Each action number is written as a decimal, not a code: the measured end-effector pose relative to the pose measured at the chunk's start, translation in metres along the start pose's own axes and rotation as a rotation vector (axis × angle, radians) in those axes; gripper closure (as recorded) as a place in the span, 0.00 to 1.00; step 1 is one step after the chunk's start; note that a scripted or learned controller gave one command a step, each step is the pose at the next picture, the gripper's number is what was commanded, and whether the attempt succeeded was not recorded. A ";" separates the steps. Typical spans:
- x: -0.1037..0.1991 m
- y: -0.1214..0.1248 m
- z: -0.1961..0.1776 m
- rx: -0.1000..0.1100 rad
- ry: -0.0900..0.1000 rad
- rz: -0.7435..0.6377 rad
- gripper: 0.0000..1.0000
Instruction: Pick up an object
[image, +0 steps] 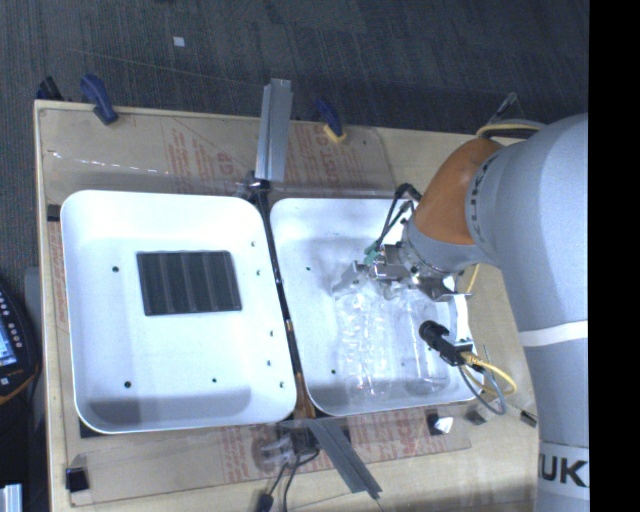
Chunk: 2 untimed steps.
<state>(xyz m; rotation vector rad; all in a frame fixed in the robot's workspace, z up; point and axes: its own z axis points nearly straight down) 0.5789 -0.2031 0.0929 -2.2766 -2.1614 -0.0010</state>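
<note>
**Two bins, one clear object, and an uncertain grasp**

Two shallow white bins sit side by side on the bench. The left bin (90, 300) holds a dark ribbed grey panel (189, 282) lying flat near its centre, well apart from the arm. The right bin (300, 240) holds a clear plastic object (385, 345), apparently a crumpled bottle or wrapper, lying lengthwise from the bin's middle toward its near wall; its outline is hard to trace against the white floor.

The gripper (375, 268) is low inside the right bin, at or just above the far end of the clear plastic object. Wrist, cables and glare hide the claw, so whether it is open or closed, and whether it grips anything, cannot be told.

Judged risks: thin, slippery plastic may buckle or slide out under a closing claw, giving an empty lift. A hold at one end could let the long body swing or drop back. The low wrist and its trailing cable (485, 375) sit close to the bin's right wall, where a sideways move might snag or shift the bin.
</note>
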 end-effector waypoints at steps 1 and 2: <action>0.002 0.002 -0.011 -0.003 0.001 -0.007 1.00; 0.031 0.005 -0.128 0.000 -0.001 0.049 1.00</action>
